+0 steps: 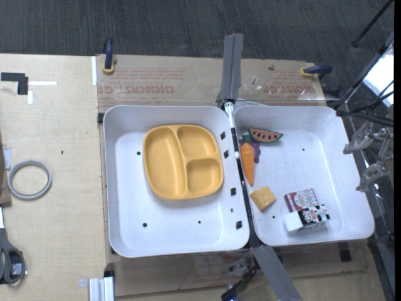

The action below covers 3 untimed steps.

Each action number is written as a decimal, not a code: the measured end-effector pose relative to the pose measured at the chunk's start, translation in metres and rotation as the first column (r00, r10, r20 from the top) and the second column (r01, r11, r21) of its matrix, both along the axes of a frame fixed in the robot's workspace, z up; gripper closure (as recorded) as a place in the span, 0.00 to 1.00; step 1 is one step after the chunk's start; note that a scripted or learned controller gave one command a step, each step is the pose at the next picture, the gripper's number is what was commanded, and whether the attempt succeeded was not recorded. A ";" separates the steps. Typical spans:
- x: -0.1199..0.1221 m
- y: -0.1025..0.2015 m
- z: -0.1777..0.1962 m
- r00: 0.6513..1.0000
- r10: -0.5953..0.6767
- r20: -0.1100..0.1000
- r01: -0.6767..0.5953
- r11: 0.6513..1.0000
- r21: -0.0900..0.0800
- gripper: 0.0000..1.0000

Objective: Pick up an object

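Your gripper (pixel 367 162) hangs at the right bin's (pixel 351 227) outer rim; you cannot tell whether it is open or closed. The printed carton (pixel 306 211) lies nearest, left of it and toward the front rim. The carrot (pixel 248 162) lies farther left.

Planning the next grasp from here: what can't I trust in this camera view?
- Purple item, camera view: mostly hidden behind the carrot, so I cannot tell what it is.
- Printed box, camera view: the label is too small to read.
- Scissors, camera view: cut off by the left edge.
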<state>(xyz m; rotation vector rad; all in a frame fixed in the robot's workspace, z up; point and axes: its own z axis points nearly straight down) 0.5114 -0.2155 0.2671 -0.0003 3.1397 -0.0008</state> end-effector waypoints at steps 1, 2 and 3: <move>0.075 0.011 -0.058 0.986 -0.166 0.001 0.166 0.986 0.000 0.00; 0.051 0.102 -0.116 0.866 -0.501 -0.002 0.501 0.866 0.000 0.00; 0.091 0.110 -0.176 0.691 -0.723 0.000 0.723 0.691 0.000 0.00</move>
